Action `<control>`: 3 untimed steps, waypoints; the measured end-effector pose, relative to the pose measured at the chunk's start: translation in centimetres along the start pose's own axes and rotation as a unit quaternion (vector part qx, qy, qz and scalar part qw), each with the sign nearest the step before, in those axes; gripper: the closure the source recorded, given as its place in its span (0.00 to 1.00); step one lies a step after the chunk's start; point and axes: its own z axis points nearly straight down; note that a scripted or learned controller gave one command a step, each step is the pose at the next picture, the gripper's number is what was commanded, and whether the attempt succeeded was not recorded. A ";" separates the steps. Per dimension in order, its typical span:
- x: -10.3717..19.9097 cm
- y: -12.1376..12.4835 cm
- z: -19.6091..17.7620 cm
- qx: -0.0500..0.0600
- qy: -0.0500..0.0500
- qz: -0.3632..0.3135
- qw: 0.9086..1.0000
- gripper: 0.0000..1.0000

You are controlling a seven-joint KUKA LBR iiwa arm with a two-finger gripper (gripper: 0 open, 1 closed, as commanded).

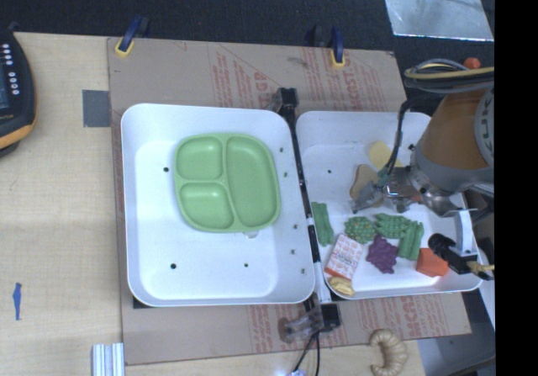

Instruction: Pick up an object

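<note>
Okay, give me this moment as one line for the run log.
arm: over right bin | gripper: low near beige piece, nothing seen held | left bin: green plate | stage: reaching

A robotics lab: clamps point(128, 36) pin cardboard point(252, 71) to the desk point(50, 223), beside a teach pendant point(13, 88).

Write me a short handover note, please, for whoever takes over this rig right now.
Gripper: low in the right bin, above the toy pile; finger state cannot be read, and no object is seen in its grasp.
Items: purple piece, green pieces, orange block and small carton lie in the right bin. The green divided plate sits in the left bin.
Done: nothing lifted.
Left: grasp and raise one object.
</note>
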 end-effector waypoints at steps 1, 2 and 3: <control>2.6 9.9 -0.3 -0.008 0.000 -0.003 1.000 0.00; -3.4 10.3 -0.3 -0.005 -0.002 0.001 1.000 0.00; 2.4 3.7 0.0 0.001 0.001 -0.001 1.000 0.00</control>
